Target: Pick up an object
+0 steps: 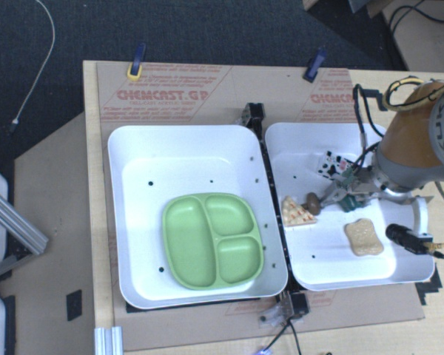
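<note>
In the right bin (333,268) lie a tan, waffle-patterned wedge (297,213) near the left wall, a beige bread-like piece (363,237) toward the front right, and a small black-and-white spotted item (330,165) at the back. A small brown lump (311,203) sits just right of the wedge. My gripper (324,197) reaches in low from the right, its tip at the brown lump and close to the wedge. A teal piece (348,203) shows under the gripper's body. Whether anything is held is hidden by the slant of the view.
The left bin (133,161) holds a green three-compartment plate (211,239). The arm's grey wrist and orange band (414,135) hang over the right bin's right side. A black clamp (253,113) sits between the bins at the back. Cables run along the right edge.
</note>
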